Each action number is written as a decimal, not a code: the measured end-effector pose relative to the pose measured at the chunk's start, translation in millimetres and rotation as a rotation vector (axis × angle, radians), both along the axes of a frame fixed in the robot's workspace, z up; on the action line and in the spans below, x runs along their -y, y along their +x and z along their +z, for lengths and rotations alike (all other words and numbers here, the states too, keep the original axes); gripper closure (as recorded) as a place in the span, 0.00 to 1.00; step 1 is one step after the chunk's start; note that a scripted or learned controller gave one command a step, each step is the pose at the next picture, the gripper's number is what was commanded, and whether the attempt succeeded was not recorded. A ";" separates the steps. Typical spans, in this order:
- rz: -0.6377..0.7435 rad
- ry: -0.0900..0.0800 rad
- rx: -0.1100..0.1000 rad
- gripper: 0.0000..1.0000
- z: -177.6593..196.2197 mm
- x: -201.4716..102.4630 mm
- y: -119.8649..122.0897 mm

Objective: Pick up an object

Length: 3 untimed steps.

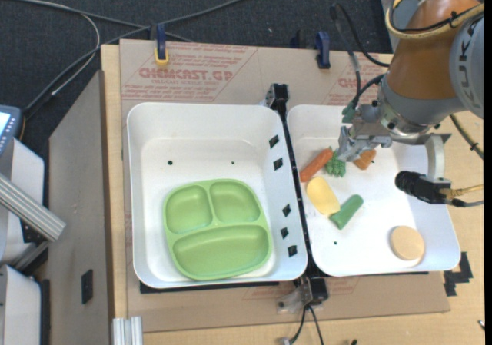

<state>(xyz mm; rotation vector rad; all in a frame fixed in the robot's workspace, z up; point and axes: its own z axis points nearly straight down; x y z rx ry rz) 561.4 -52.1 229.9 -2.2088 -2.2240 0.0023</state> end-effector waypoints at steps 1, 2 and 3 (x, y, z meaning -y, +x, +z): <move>-0.001 -0.001 -0.001 1.00 -7.8 -46.5 -11.4; -0.001 -0.001 -0.001 1.00 -0.5 -91.3 -38.7; 0.000 -0.001 -0.001 1.00 5.0 -138.4 -55.9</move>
